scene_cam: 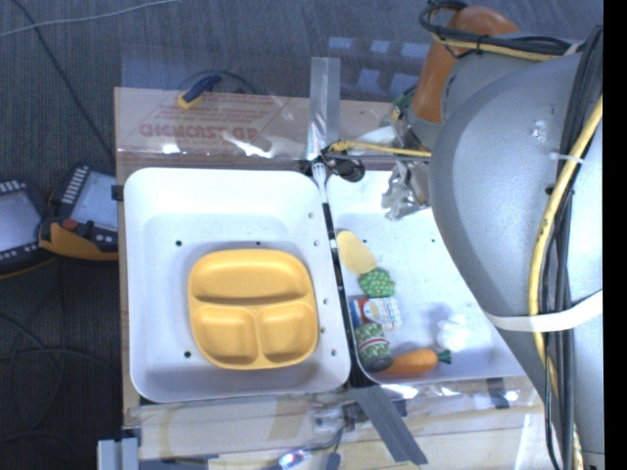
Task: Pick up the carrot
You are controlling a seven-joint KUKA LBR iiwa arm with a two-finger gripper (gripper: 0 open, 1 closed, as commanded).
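Camera view: carrot (411, 362) lies at right bin's (460, 248) near edge, beside a small can (372, 344). Gripper (404, 196) hangs far off over bin's back; grip state, cannot tell. Best approach: descend straight, jaws across the carrot's width, clear of the can.

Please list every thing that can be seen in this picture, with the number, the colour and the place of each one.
left bin: 1, white, left half of the bench
right bin: 1, white, beside the left bin, partly under the arm
divided plate: 1, yellow, middle of the left bin
carrot: 1, orange with green end, near front edge of the right bin
pale yellow item: 1, right bin, by the divider wall
green items: 2, right bin, along the divider wall
small printed packet: 1, white with red and blue, between the green items
white item: 1, right bin, above right of the carrot
handheld controller: 1, black and orange, floor at left
arm: 1, grey with orange band, over the right bin
tool: 1, metal, at back of the right bin
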